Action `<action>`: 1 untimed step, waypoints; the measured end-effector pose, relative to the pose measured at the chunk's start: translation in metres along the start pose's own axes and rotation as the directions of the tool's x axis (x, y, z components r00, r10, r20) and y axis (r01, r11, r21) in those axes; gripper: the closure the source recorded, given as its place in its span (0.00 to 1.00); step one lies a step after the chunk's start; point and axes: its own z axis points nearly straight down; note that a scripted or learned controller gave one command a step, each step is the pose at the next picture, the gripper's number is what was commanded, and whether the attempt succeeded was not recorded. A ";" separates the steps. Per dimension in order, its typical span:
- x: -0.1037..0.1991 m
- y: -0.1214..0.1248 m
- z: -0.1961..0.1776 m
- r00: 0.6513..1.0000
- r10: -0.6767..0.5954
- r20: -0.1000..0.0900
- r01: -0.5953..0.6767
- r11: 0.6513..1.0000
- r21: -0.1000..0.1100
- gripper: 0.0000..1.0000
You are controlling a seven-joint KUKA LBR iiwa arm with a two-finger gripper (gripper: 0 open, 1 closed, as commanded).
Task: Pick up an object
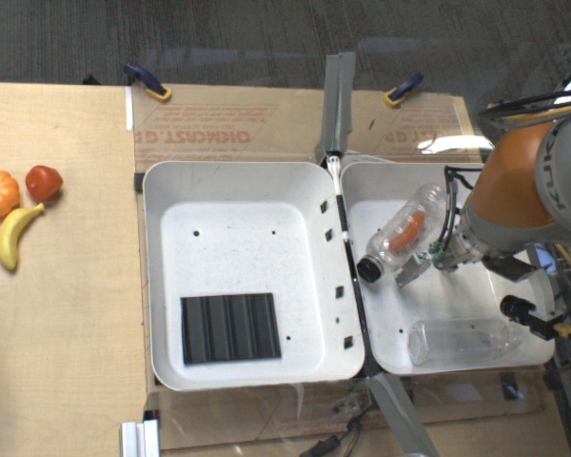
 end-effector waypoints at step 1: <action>-0.015 0.061 0.000 0.991 0.135 0.003 -0.135 0.991 -0.001 0.00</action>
